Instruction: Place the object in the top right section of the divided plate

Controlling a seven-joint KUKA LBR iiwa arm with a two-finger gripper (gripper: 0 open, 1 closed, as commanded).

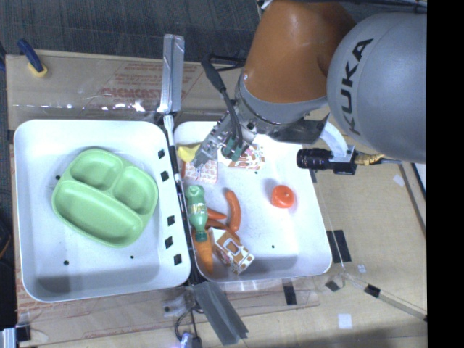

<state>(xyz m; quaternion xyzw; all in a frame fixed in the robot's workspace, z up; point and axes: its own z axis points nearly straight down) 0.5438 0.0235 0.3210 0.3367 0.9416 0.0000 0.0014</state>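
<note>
Camera view shows the claw low over the right bin's upper left corner, above cartons; whether it is apart or together, I cannot tell. Green plate sits in the left bin. Sausage, bottle and tomato lie in the right bin.

One fixed camera hangs above the bench and looks down at a slant. Both shallow white plastic bins fall within its frame, side by side: the left bin sits toward the frame's left, the right bin near the centre. The large grey arm with the orange band enters from the right and, being nearer the lens, looms over the upper right, covering the right bin's far edge. Dark floor runs along the top.
</note>
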